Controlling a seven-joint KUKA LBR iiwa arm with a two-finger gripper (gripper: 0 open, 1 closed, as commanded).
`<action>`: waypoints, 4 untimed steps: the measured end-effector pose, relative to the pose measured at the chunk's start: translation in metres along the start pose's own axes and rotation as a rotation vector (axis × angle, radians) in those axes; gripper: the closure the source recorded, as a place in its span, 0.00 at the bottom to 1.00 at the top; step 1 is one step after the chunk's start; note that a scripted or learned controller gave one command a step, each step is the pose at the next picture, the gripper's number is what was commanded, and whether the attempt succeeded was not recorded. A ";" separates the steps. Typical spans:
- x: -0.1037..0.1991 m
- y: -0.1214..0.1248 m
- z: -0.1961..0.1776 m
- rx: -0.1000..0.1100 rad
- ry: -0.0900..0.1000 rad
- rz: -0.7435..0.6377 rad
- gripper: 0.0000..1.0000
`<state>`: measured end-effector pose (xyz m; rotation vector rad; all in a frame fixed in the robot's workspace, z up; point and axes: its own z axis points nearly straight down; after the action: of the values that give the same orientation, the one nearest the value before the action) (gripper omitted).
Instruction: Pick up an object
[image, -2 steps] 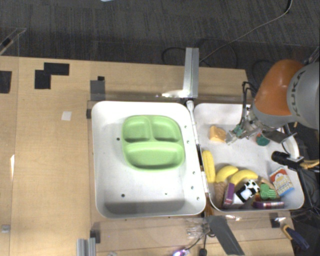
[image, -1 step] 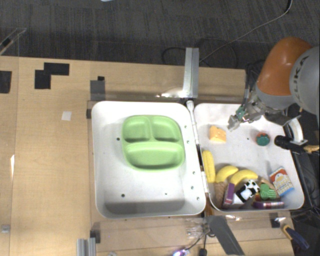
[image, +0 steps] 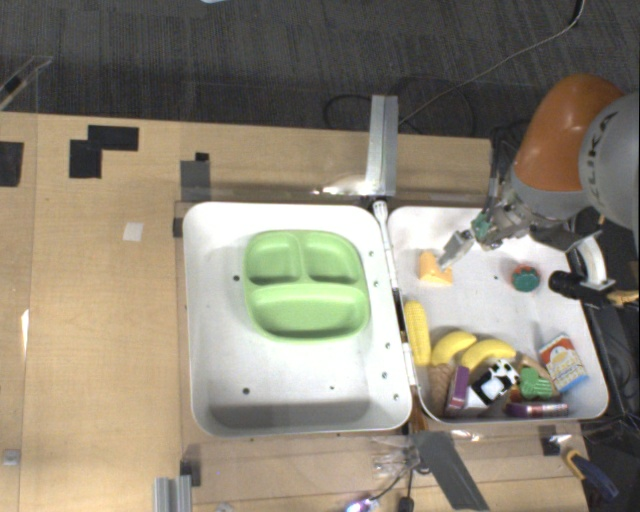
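Orange wedge lies in the right bin, just beside the pincer; its fingers point at the wedge and may touch it, but how far they are spread I cannot tell. One green tray sits in the left bin. Two bananas, one corn cob and one green ball share the right bin.

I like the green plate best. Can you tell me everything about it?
The green plate is a light green tray with rounded corners that looks like smooth plastic. It has three compartments: two small ones along the far side and one wide one along the near side. It lies flat, a little skewed, on the floor of the left white bin, near its middle. Only the bin floor touches it.
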<state>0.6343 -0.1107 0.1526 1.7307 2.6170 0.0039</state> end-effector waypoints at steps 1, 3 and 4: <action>0.009 -0.011 0.062 -0.007 -0.004 0.035 0.00; 0.008 0.043 0.065 -0.004 -0.001 0.433 1.00; 0.007 0.042 0.065 -0.002 -0.001 0.433 0.00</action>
<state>0.6706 -0.0876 0.0878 2.2515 2.1828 0.0070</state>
